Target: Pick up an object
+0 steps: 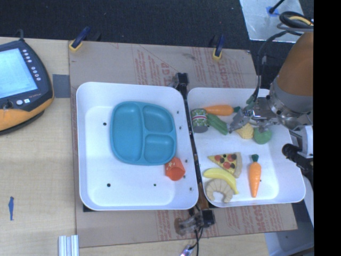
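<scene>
My gripper [246, 119] low in right bin [277, 196], far edge. Yellow piece [246, 132] just under it, green one [262, 136] beside. Finger spread: cannot tell, likely blurred.

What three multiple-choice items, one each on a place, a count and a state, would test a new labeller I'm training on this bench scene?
1. Where does the blue divided plate lie?
A. left bin
B. right bin
C. on the cardboard

2. How many toy carrots are in the right bin?
A. none
B. two
C. four

3. How does the toy banana lie?
A. inside the small can
B. standing on end
C. flat beside the pizza slice

Answers:
1 A, it sits within the left bin.
2 B, one carrot lies by the small can, another carrot near the front.
3 C, it rests flat just below the pizza slice.
</scene>
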Motion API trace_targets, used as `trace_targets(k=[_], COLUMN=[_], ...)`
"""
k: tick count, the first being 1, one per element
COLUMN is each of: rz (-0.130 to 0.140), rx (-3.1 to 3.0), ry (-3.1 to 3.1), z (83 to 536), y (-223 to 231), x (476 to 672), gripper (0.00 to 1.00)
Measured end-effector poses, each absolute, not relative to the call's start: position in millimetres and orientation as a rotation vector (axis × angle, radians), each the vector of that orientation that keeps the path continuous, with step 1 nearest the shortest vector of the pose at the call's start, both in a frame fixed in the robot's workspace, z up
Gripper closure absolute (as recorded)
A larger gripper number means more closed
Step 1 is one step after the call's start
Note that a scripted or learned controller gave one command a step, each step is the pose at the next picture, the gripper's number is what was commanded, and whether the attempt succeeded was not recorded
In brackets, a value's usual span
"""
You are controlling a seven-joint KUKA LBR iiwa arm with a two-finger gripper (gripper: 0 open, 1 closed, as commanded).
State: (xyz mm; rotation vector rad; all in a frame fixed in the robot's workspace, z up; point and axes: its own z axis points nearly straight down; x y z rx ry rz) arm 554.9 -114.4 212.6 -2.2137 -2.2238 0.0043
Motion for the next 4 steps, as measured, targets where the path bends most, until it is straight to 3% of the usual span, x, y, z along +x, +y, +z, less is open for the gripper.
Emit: trace_targets(k=[1,2,3,4], rz=[0.005,0.010,0.011,0.014], rx=[-2.214,-2.210,-2.210,-2.208], ry=[-2.226,-2.230,-2.230,-2.234], z=[94,104,104,114], y=[-151,-152,-152,-153], x=[584.7,584.4,584.4,584.5], gripper=[0.00,1.00,0.00,1.00])
